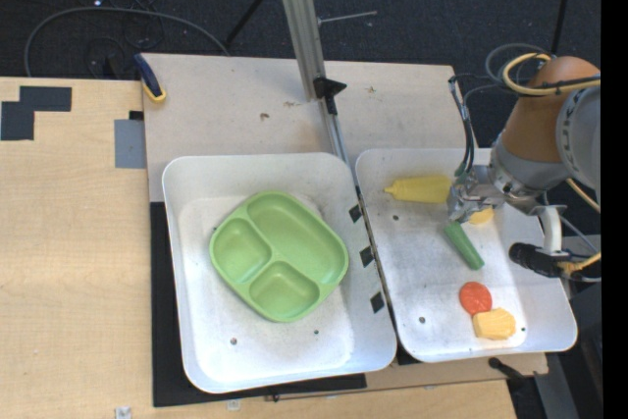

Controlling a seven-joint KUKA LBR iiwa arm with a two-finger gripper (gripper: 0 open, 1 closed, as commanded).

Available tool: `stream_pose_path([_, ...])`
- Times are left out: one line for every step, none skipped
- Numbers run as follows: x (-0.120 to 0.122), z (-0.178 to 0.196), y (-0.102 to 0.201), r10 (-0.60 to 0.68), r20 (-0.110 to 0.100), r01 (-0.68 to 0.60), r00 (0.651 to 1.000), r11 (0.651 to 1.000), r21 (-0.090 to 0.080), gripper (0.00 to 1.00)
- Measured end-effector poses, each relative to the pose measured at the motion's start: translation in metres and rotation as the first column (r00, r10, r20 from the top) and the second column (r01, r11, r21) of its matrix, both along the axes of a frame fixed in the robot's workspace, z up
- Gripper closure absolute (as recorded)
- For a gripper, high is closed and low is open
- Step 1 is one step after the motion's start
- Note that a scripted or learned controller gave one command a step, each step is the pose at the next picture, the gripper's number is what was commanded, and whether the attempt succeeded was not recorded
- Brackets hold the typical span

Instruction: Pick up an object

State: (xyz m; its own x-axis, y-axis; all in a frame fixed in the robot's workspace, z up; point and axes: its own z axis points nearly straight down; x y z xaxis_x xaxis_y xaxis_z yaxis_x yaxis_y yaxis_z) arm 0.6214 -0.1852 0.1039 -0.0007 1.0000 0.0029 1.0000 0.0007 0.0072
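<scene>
The right white bin (pixel 422 329) holds a long yellow piece (pixel 417 189) near its far side. A green stick (pixel 464 245) lies at a slant in the middle. Toward the front sit a red round piece (pixel 475 296) and a yellow block (pixel 494 324), touching each other. My gripper (pixel 469 204) hangs low over the far right part of this bin. It is just right of the long yellow piece and above the top end of the green stick. A small yellow bit (pixel 482 216) shows beside it.
The left white bin (pixel 196 348) bears a green divided plate (pixel 279 255). An upright metal post (pixel 302 25) rises behind the bins. Cables (pixel 520 64) loop near the arm at the right.
</scene>
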Motion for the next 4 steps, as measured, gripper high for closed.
stream_pose_path([0.0,0.064,-0.003,0.0,-0.003,0.0,1.0,1.0,-0.005,1.0])
stream_pose_path([0.005,0.108,-0.001,0.002,-0.004,-0.002,1.0,1.0,-0.004,1.0])
stream_pose_path([0.005,0.156,-0.002,0.001,-0.004,-0.002,1.0,1.0,-0.004,1.0])
stream_pose_path([-0.001,0.141,0.045,0.003,-0.012,-0.003,1.0,1.0,-0.001,1.0])
